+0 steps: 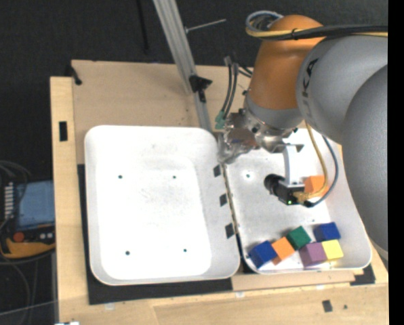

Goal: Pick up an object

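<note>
Blocks [298, 246] clustered at right bin's [256, 181] near edge, gripper [230, 144] over bin divide, grip state unclear

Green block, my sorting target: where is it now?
In the camera view, the green block sits in the right bin near its front edge, between the orange block and purple block.

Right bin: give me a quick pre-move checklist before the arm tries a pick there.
1. Targets present: ok. Blue block, orange block, green block, purple block, yellow block and another blue block cluster at the right bin's near edge.
2. Gripper over the blocks: not ok; it sits by the divider at the far end.
3. Grasp state: cannot tell.
4. Blocks spaced for a clean pick: not ok, tightly packed.
</note>
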